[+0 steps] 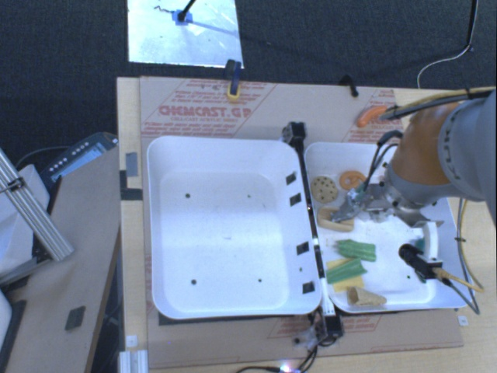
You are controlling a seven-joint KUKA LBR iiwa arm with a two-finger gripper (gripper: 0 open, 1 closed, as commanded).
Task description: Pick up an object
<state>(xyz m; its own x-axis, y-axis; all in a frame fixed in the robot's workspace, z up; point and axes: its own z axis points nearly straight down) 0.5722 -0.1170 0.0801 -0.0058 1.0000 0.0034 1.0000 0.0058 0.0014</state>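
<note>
My gripper point(351, 207) reaches down into the right bin point(388, 294), its tip over a pale tan piece point(334, 222) near the bin's left wall. Close by lie a round tan cracker with holes point(322, 187) and an orange round piece point(351, 179). Below the gripper rest two green pieces point(356, 249) point(347, 270), a yellow strip point(338, 263) and a tan block point(363, 296). The wrist hides the fingertips.
The left bin point(178, 286) sits beside the right one, joined by a black-clipped divider point(307, 208). An orange object point(370, 116) lies on the cardboard behind the right bin. A yellow and blue clamp point(232, 81) stands at the back edge.
</note>
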